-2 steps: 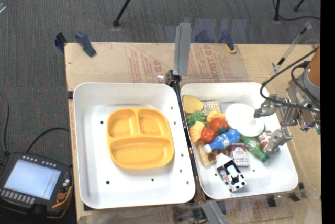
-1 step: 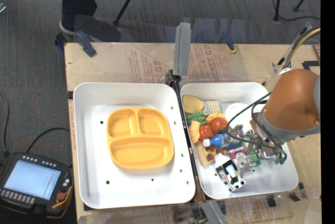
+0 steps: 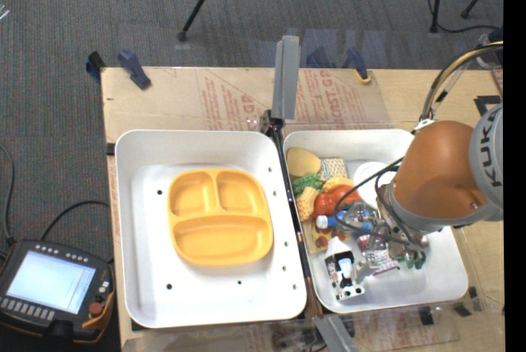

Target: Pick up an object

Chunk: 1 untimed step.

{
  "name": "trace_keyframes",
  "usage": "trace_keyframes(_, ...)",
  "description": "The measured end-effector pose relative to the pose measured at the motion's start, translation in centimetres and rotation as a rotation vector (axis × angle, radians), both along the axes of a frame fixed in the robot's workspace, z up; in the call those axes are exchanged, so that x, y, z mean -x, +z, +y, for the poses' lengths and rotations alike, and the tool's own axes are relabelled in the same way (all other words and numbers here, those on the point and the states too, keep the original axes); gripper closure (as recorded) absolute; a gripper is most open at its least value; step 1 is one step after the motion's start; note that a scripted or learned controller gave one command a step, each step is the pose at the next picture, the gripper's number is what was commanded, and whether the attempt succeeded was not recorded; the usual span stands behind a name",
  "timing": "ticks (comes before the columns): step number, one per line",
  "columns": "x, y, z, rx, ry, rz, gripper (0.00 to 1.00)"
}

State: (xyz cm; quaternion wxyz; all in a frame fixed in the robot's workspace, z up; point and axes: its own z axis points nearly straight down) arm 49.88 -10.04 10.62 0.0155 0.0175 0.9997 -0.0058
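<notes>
While the grey arm with its orange band [image 3: 440, 173] leans in from the right, it hangs low over the right-hand shallow white bin [image 3: 448, 276], and its bulk covers a good part of that bin's right half. Well off to the hand's left sits the left-hand shallow white bin [image 3: 136, 178], carrying a yellow plastic divided plate [image 3: 220, 216] and nothing the arm looks concerned with. Both bins rest on the brown board table [image 3: 189, 99].

What matters is the heap just to the hand's left: a clutter of small toy food, with a pale yellow rounded piece [image 3: 302, 160] farthest up, a yellow corn-like piece [image 3: 306, 201] below it, and a red rounded toy, tomato-like [image 3: 332, 198], nearest the wrist. None of these has a clear long axis from here; they lie jumbled and touching. I would judge the red one the likeliest pick, since it lies just up and to the left of the hand.

Below the wrist, the hand [image 3: 386, 247] is a tangle of dark parts and cables, and I cannot tell whether it is spread or closed, nor whether anything sits in it. Just below and left of it lies a small black-and-white object [image 3: 343, 274] on the bin floor, apart from the heap; what it is I cannot make out.
</notes>
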Motion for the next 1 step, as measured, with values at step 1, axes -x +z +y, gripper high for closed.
trace_keyframes(1, -2.39, -0.14, 0.58, -0.003, 0.097, 0.022, 0.00)
